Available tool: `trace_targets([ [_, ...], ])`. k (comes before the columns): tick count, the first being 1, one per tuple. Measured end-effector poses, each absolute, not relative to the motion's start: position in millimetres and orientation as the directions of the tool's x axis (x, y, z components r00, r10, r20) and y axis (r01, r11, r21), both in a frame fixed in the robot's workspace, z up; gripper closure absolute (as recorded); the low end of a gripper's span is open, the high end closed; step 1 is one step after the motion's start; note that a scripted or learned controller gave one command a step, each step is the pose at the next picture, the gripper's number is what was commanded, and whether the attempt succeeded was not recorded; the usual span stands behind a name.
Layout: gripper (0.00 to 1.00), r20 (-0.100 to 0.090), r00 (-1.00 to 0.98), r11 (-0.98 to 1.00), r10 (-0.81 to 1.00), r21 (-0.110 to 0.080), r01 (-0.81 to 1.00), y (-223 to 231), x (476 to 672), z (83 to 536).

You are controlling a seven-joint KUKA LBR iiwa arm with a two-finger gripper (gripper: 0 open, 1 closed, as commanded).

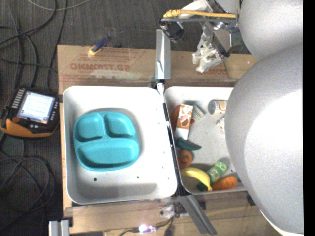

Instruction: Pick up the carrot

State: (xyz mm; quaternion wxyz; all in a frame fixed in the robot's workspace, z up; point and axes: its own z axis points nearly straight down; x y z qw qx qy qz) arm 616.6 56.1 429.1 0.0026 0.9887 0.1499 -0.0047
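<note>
The carrot is an orange, tapered piece lying at the front of the right bin, just right of a banana and below a small green item. My gripper hangs far behind the bins, over the cardboard at the top of the view, well away from the carrot. It is open with nothing between its fingers. The arm's big grey body hides the right part of the right bin.
The right bin also holds a red and white carton, a tin can, a dark teal piece and a round orange-brown item. A teal divided plate lies in the left bin. A handheld pendant rests at far left.
</note>
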Motion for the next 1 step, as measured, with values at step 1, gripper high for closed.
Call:
trace_targets([
  [1, 1.0, -0.008, 0.962, -0.962, 0.272, 0.003, 0.272, -49.2, 611.5, 263.5],
])
